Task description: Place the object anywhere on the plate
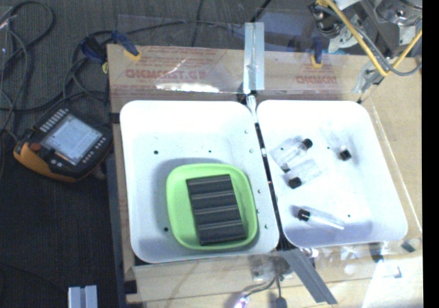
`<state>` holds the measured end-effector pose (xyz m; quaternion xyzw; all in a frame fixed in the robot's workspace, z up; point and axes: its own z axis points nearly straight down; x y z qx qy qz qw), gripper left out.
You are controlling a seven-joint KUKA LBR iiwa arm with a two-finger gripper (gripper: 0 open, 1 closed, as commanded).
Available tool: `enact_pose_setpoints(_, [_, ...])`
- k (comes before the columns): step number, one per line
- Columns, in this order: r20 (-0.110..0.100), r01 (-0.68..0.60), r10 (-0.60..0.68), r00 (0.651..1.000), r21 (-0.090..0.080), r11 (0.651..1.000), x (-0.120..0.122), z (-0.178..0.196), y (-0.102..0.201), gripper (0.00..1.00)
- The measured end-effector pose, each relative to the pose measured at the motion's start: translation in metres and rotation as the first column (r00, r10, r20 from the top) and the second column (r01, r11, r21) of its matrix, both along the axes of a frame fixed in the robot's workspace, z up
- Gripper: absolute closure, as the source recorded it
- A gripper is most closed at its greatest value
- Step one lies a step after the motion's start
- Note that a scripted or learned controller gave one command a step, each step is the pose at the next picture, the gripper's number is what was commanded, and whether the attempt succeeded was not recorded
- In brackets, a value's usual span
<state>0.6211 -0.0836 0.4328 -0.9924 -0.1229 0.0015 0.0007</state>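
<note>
A green square plate (175,193) lies in the left bin (144,162), toward its front. On the plate rests a dark grey ridged block (216,208). In the right bin (384,190) lie several clear vials with black caps: one (293,149) near the bin's left side, one (304,173) just below it, one (319,217) near the front, and a small one (342,151) further right. My gripper (364,87) hangs above the right bin's back right corner, apart from all the vials, with nothing seen in it.
A metal divider post (253,60) stands at the back between the bins. Behind them lies a cardboard sheet (171,70). A teach pendant (65,143) sits on the floor to the left among cables.
</note>
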Motion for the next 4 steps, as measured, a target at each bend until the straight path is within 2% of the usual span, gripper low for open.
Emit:
enact_pose_setpoints(1, [0.000,0.042,-0.042,0.999,0.000,0.999,0.025,0.000,0.031,0.00])
enact_pose_setpoints(2, [-0.001,0.030,-0.030,1.000,-0.001,1.000,0.041,-0.056,0.028,0.00])
enact_pose_setpoints(3, [-0.001,0.049,-0.049,0.999,-0.006,0.999,0.029,-0.108,-0.006,0.00])
enact_pose_setpoints(4, [-0.001,0.045,-0.045,0.999,-0.005,0.999,0.015,-0.143,-0.012,0.00])
